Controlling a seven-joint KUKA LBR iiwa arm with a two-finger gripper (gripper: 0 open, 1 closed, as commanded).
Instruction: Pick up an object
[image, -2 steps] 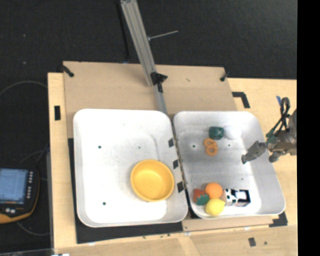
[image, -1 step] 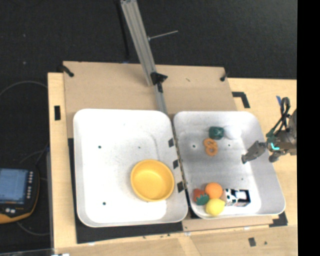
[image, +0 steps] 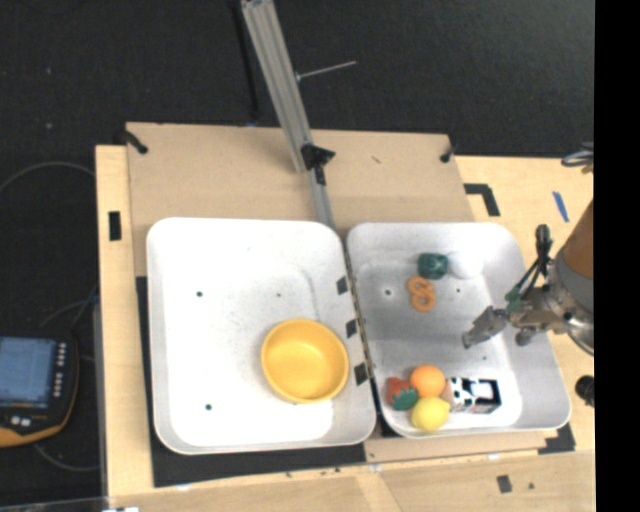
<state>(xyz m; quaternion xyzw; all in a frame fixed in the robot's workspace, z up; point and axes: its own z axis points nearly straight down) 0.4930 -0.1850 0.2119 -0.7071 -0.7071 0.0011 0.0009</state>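
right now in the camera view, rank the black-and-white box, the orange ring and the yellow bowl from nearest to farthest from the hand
1. Black-and-white box, right bin, just below the hand.
2. Orange ring, right bin, up and to the view's left of the hand; not much farther than the box.
3. Round yellow bowl, left bin, clearly farthest.

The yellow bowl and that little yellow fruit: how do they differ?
The yellow bowl is far bigger than the yellow fruit. The bowl is hollow and open at the top; the fruit is a solid ball. The bowl sits alone in the left bin; the fruit lies crowded among other items in the right bin. Both are yellow.
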